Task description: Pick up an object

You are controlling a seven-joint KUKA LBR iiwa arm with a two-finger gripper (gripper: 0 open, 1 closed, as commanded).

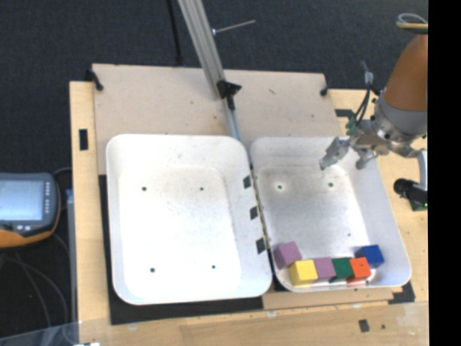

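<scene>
Camera view, entry by item.

Pincer (346, 154): hangs over the far edge of the right bin (310, 193), fingers spread, nothing between them. One finger (332, 154) points toward the bin's middle, the other (364, 156) lies nearer the arm.

Blocks, all well apart from the pincer, clustered at the bin's near rim:
- purple block (287, 253), toward the bin's middle from the row, standing slightly clear of the others.
- yellow block (303, 271), touching or just beside a second purple block (324, 268).
- green block (341, 267) and orange block (359, 269), pressed close together.
- blue block (370, 254), at the arm's end of the row, just behind the orange one.

Left bin (180, 215): beyond the right bin, away from the arm.

Step in hand, as judged: approach, no block yet chosen or reached. The next move calls for travel across the bare bin floor toward the near rim, then a descent with fingers astride one block.

Edges and room: the open floor between pincer and blocks gives free passage. The row sits tight against the near rim and block to block, so finger room there looks scant. The lone purple block offers the most clearance.
</scene>
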